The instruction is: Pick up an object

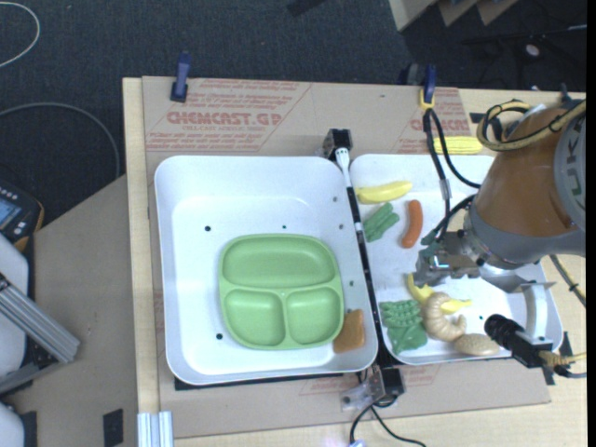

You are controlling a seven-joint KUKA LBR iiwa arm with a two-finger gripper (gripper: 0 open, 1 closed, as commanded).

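My gripper (pixel 432 274) hangs low in the right bin (pixel 540 338), near its middle. Right beneath it lies a small yellow piece (pixel 438 297), partly hidden by the gripper, and I cannot tell whether the two touch. Just in front of it sit a tan curled piece (pixel 441 318), a beige oval piece (pixel 476 345) and a green leafy piece (pixel 403 320). Farther back in the same bin lie a yellow banana (pixel 384 192), a green bean pod (pixel 379 222) and an orange carrot (pixel 412 223).
The left bin (pixel 186 250) holds a green divided plate (pixel 279 290) and a brown-orange piece (pixel 350 331) at its front right corner. The arm's orange band (pixel 521 184) and cables (pixel 466 170) overhang the right bin's back right. A black divider (pixel 358 240) runs between the bins.
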